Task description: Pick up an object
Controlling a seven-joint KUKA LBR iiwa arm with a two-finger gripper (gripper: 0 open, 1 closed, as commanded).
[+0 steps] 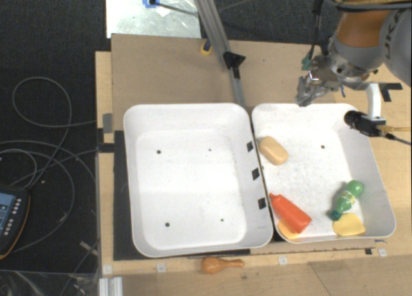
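In the right bin (325,159) lie a tan bread-like lump (273,150) near its left wall, an orange-red wedge (289,213) at the front left, a green bottle-shaped toy (346,198) and a yellow piece (348,225) at the front right. My gripper (308,93) hangs above the right bin's far rim, well away from all of these objects. Nothing shows between its fingertips.
The left bin (187,179) sits beside the right one. An orange pear-shaped toy (221,264) lies on the bench in front of the bins. A grey pole (215,27) slants over the bench's far side. Cables lie on the floor at the left.
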